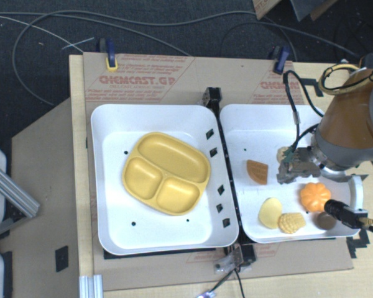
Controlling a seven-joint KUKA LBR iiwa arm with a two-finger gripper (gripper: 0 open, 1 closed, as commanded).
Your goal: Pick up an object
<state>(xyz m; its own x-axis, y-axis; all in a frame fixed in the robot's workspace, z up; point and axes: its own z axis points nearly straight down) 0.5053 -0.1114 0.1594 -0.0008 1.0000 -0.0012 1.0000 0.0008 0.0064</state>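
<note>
The gripper hangs low in the right bin, right of frame centre; whether it is released or clenched cannot be told. The nearest object, a brown wedge-shaped piece, lies just to its left, apart from it, long axis running roughly up-down in the frame.

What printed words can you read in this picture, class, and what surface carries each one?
"CHEMCAST GP" in red on the brown protective sheet behind the left bin.
The same red print behind the right bin, cut off: "CHEMCAS".
The smaller red lines around both are too blurred to read.
</note>
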